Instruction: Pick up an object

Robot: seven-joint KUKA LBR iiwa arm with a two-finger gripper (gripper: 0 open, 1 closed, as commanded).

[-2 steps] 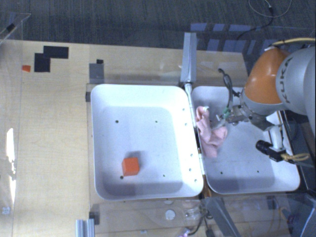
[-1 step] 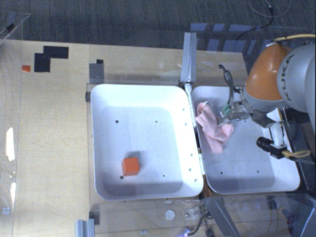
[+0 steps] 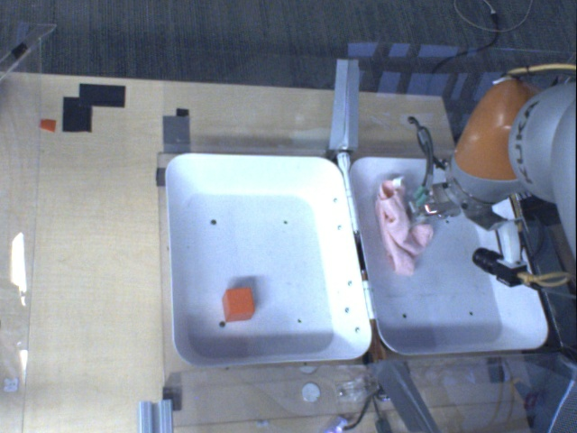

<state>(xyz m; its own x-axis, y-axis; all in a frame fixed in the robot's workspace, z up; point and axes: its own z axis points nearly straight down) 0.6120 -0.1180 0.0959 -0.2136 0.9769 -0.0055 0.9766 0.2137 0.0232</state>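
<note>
Camera view: arm (image 3: 532, 142) over right bin (image 3: 451, 323), fingers (image 3: 422, 207) at pink cloth (image 3: 401, 233); state unclear.

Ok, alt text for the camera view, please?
The arm's gripper sits at a pink cloth in the right bin, seen from above. An orange block lies in the left bin.
</note>
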